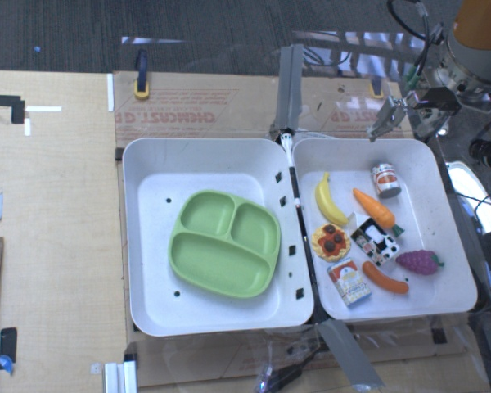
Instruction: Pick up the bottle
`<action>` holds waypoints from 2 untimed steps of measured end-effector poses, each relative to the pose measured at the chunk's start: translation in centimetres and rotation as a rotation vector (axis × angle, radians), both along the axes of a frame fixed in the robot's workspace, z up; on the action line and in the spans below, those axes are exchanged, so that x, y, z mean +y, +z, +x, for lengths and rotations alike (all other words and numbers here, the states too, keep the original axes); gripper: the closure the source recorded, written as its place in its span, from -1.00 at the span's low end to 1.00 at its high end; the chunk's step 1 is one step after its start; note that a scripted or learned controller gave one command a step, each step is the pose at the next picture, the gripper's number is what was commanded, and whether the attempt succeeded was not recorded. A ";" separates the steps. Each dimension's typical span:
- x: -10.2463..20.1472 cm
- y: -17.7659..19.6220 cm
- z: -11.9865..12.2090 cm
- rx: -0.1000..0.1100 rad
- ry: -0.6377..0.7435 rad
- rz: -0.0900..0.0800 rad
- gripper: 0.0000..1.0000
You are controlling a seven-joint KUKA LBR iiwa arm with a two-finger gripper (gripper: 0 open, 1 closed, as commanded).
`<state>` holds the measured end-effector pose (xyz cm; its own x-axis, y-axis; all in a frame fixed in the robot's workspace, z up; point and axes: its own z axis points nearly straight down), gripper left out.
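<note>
Gripper (390, 115), jaw state unclear, hovered just above-left of the small white red-banded plastic bottle (385, 179); likely light, stiff, slippery — grasp its midsection.

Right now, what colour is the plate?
Light green plate, in the camera view.

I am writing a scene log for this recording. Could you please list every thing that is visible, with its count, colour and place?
Bins: 2, white, side by side on bench.
Divided plate: 1, green, left bin.
Banana: 1, yellow, right bin.
Carrot: 1, orange, right bin centre.
Bottle: 1, white and red, right bin, far side.
Tart: 1, yellow with berries, right bin.
Cow-patterned carton: 1, black and white, right bin.
Grapes: 1 bunch, purple, right bin.
Sausage: 1, orange-red, right bin.
Small box: 1, red and white, right bin's near side.
Gripper: 1, grey, above right bin's far edge.
</note>
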<state>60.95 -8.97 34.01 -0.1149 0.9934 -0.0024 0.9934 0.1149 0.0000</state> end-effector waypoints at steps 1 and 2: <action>5.1 -15.0 -3.9 0.006 -0.173 0.001 -1.00; 3.6 -14.9 -0.9 0.001 -0.064 0.001 -1.00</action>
